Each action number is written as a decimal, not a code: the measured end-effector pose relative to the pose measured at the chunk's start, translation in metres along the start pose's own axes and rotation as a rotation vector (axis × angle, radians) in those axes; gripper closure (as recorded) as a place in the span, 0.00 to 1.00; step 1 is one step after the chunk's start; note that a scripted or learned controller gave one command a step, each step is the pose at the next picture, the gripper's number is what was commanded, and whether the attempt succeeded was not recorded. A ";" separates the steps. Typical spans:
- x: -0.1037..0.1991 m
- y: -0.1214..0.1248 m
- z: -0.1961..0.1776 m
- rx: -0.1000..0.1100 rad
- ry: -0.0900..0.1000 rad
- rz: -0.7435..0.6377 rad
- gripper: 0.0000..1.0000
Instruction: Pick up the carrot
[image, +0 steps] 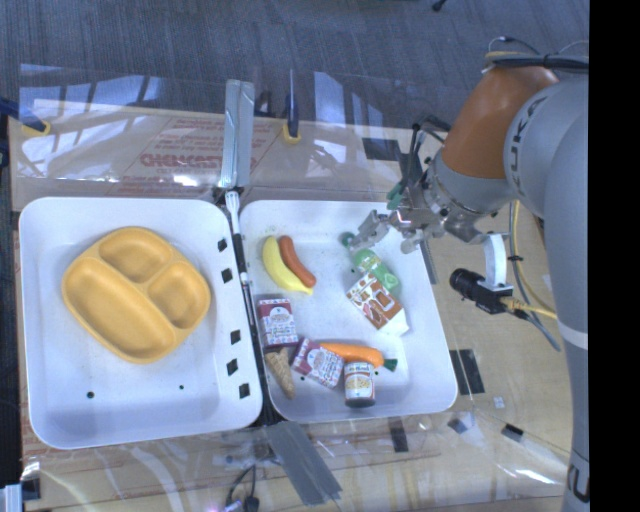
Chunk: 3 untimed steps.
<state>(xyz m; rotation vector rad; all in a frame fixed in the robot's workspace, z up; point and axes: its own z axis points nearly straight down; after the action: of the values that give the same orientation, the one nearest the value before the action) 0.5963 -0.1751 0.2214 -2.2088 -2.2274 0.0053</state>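
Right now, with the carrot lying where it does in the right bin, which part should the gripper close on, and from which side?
Probably the middle of the carrot, from straight above, with the fingers closing across its narrow width. It lies flat and nearly level in the view, so its long sides are exposed. The jar sits close below it and a red packet touches its left end, so mid-body looks clearest.

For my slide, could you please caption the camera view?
The pincer hovers at the right bin's far side, apart from the carrot lying near its front; a yellow plate sits in the left bin.
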 end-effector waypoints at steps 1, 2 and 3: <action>0.053 -0.038 0.130 -0.003 -0.001 0.020 0.00; -0.014 -0.051 0.095 -0.002 0.010 0.055 0.00; 0.042 -0.070 0.032 -0.003 0.000 0.220 0.00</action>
<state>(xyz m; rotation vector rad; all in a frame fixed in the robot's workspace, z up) 0.5257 -0.1337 0.1902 -2.4427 -1.9729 0.0027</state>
